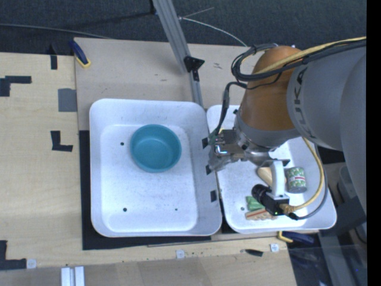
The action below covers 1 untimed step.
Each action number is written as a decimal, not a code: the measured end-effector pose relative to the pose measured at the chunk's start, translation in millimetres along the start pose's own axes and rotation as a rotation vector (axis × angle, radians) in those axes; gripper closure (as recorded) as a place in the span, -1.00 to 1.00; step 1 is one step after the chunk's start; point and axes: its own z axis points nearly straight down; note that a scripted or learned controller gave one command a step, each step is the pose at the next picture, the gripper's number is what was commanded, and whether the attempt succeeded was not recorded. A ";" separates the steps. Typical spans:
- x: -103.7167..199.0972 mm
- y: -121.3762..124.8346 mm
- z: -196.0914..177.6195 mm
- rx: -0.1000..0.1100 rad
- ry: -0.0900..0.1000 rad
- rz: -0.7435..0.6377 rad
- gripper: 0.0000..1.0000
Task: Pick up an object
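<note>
White plastic makes up the two shallow bins that sit side by side on the pale wooden surface (36, 177). The left bin (107, 219) rests on a dark mat. The big grey arm (333, 100), with its orange band, comes in from the right and covers most of the right bin (321, 219), hiding much of what lies there. A slanted metal pole (169, 25) runs down from the top towards the gap between the bins, and a blue clamp (80, 53) grips the board's far left corner.

The tool (223, 149) hangs over the rim where the two bins meet, at the right bin's left edge. Whether it is apart or together I cannot tell from here, and nothing shows clamped in it.

A blue bowl (156, 148) stands upright and alone in the upper middle of the left bin, round and smooth, well apart from the tool. In the right bin's near part lie a small green-and-white can (296, 179), a cream piece (266, 174) just beside it, a green scrap (254, 204) and an orange strip (257, 215) near the front rim.
</note>
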 end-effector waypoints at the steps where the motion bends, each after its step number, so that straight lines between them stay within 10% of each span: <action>1: 59.1 -3.6 -6.3 -0.002 0.000 -0.002 1.00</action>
